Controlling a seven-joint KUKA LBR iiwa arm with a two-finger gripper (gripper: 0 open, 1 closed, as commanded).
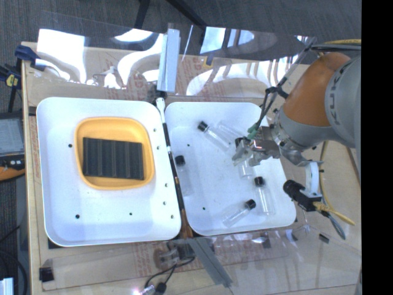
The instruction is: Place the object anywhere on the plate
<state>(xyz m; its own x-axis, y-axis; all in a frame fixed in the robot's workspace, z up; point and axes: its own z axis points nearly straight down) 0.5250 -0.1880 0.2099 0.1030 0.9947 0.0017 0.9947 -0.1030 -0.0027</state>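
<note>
I see smooth white plastic bins [202,217], a glossy yellow plastic plate [113,131] with a matt dark ribbed centre, and clear vials [212,134] capped black.

Grey KUKA arm with an orange band

The arm [344,97] has a rounded grey shell and 1 broad orange band [310,97] above the wrist; thin dark cables run along it to a small metal tool [249,149] with green and red bits on its body.
</note>
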